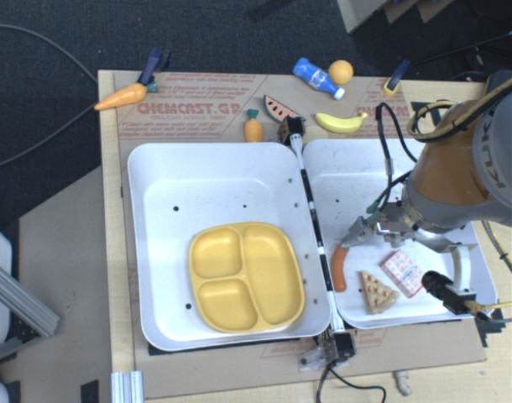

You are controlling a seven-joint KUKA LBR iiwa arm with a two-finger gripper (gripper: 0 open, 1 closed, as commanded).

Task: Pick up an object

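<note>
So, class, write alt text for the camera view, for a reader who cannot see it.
A grey-and-orange robot arm reaches into the right white bin, above a red sausage, a pizza slice and a pink packet. The left white bin holds a yellow three-compartment plate.

Grey arm with orange band, black cables looped alongside

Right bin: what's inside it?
The right bin holds a hot dog, a pizza slice and a pink-and-white packet. The arm covers its right part, hiding anything there.
</note>
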